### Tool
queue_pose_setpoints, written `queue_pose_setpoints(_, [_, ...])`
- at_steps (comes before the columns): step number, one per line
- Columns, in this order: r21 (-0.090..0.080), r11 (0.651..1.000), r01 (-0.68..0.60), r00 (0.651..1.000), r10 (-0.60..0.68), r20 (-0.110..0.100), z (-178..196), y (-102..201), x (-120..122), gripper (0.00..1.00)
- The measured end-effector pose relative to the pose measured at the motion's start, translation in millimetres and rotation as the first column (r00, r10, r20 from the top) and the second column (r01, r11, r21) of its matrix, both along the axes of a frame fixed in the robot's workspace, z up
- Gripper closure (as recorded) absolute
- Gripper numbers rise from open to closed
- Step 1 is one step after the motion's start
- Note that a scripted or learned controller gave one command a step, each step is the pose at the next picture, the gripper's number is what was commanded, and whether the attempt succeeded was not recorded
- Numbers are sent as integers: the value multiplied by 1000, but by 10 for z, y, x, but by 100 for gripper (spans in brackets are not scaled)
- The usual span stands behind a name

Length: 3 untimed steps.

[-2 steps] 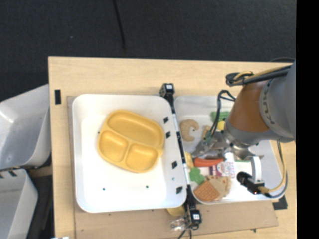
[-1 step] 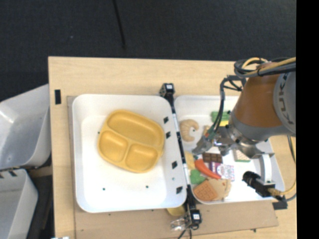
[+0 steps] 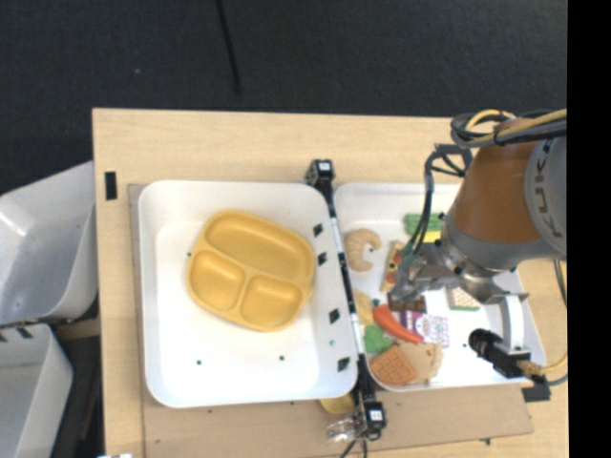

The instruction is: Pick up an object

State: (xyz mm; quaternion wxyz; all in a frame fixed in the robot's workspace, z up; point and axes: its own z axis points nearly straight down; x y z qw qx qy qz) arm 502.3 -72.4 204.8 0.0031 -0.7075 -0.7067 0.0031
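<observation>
My gripper (image 3: 409,294) hangs low over the right bin (image 3: 496,375), just above a red chili-shaped piece (image 3: 395,323) and a small white-and-purple packet (image 3: 431,329). A tan waffle-like round (image 3: 401,364) lies at the bin's front. A beige curled pastry piece (image 3: 362,247) sits near the bin's left wall. A green piece (image 3: 417,223) peeks out behind the arm, and a yellow-and-red item (image 3: 392,267) lies just left of the gripper. The arm's grey body and orange band hide the bin's right half.
The left bin (image 3: 162,370) holds a yellow three-compartment tray (image 3: 251,269). A black clamp strip (image 3: 336,265) runs between the two bins. A black fitting (image 3: 493,347) on the arm hangs over the right bin's front right. Light wooden bench surrounds the bins.
</observation>
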Motion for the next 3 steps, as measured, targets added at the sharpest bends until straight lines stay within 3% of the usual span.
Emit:
queue_pose_setpoints(1, [2,1000,-10,1000,10,10,453,710,-77,100])
queue_pose_setpoints(2, [1,1000,-10,1000,10,23,2095,1268,-99,100])
queue_pose_setpoints(3, [-3,1000,0,1000,0,9,2365,1033,-109,100])
